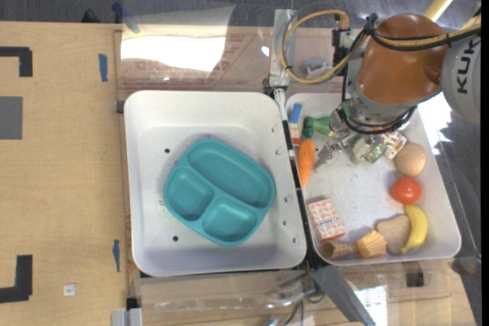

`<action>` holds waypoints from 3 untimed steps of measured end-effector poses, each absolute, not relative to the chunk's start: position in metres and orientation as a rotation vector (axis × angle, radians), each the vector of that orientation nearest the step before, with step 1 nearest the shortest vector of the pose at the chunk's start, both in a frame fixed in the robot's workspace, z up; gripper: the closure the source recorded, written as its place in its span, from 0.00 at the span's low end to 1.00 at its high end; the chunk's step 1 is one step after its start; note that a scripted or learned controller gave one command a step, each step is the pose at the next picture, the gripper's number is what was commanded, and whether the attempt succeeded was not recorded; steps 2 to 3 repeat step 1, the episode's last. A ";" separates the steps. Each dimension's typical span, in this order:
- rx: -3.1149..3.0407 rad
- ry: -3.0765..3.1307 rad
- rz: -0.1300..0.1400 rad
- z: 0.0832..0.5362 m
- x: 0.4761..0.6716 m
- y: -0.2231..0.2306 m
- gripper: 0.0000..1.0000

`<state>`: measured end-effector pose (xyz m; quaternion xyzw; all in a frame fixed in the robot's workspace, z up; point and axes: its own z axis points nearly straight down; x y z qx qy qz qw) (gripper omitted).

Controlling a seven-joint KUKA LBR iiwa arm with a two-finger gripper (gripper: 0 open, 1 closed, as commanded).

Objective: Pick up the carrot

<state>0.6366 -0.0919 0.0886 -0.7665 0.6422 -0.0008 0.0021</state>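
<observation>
1. The arm comes in from the right and hangs over the top of the right bin, its orange band straight above the gripper.
2. Can't tell if the gripper is open or closed.
3. The carrot lies against that bin's left wall, just left of the gripper.
4. Nearby: a green item, tomato, banana, small box.
5. A teal tray sits in the left bin.

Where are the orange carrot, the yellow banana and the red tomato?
orange carrot (305,162), camera view, middle of its body
yellow banana (416,228), camera view, middle of its curve
red tomato (406,189), camera view, its top
</observation>
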 end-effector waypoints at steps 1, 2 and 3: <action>-2.423 1.999 -0.001 0.088 0.650 -0.095 0.00; -2.423 1.999 -0.001 0.088 0.650 -0.095 0.00; -2.423 1.999 -0.001 0.088 0.650 -0.095 0.00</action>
